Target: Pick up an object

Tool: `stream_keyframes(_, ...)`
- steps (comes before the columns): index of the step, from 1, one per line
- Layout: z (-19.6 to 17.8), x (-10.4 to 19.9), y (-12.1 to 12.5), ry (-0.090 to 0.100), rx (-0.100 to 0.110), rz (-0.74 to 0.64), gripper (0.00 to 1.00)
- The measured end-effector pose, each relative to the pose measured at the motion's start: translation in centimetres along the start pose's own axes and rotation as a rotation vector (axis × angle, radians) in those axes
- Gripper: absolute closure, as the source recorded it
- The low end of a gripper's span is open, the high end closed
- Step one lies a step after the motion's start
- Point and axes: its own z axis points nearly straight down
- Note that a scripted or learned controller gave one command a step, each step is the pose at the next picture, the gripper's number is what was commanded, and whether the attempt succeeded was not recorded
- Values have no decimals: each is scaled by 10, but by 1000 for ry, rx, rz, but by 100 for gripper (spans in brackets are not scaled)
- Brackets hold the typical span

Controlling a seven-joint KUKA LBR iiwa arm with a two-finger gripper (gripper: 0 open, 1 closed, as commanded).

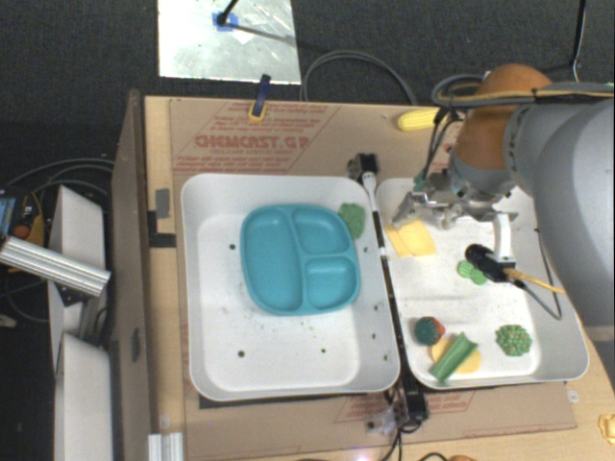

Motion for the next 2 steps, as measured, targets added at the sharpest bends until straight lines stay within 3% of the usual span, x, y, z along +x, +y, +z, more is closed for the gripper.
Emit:
stream_keyframes(1, -3, 7, -3, 0, 0, -3, 0)
stream_keyframes(2, -14, 7, -2, 0, -3, -5, 100)
